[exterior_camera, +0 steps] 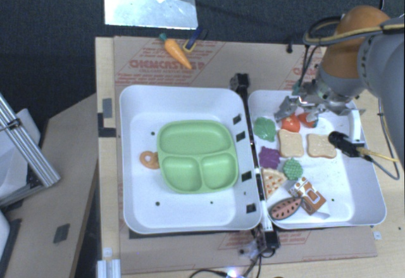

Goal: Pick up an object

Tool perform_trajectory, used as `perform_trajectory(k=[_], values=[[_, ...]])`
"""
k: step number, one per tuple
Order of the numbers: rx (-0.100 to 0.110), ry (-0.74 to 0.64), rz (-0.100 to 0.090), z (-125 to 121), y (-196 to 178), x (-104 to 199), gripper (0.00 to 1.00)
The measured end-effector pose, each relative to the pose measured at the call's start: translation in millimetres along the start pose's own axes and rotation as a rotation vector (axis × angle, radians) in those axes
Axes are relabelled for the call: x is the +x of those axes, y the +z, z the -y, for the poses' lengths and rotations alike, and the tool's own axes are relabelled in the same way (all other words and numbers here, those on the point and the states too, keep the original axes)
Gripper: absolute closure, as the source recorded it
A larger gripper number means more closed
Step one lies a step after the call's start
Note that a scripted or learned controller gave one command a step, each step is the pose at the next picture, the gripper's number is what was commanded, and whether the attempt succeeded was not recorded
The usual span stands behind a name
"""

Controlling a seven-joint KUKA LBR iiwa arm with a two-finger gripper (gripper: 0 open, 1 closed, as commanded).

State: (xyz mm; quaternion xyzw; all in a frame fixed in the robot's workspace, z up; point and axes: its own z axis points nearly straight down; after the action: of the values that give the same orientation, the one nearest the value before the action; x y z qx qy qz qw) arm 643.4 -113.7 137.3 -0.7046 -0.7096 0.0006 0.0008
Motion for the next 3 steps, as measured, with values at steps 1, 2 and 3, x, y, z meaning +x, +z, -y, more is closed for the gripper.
perform_trajectory(k=[1,2,3], values=[[0.000,0.001,0.000,-0.2,51.8,0.7,0.00],[-0.005,0.001,0.001,-1.3,38.3,0.2,1.00],[-0.009,0.001,0.001,-6.8,-6.4,1.5,1.00]])
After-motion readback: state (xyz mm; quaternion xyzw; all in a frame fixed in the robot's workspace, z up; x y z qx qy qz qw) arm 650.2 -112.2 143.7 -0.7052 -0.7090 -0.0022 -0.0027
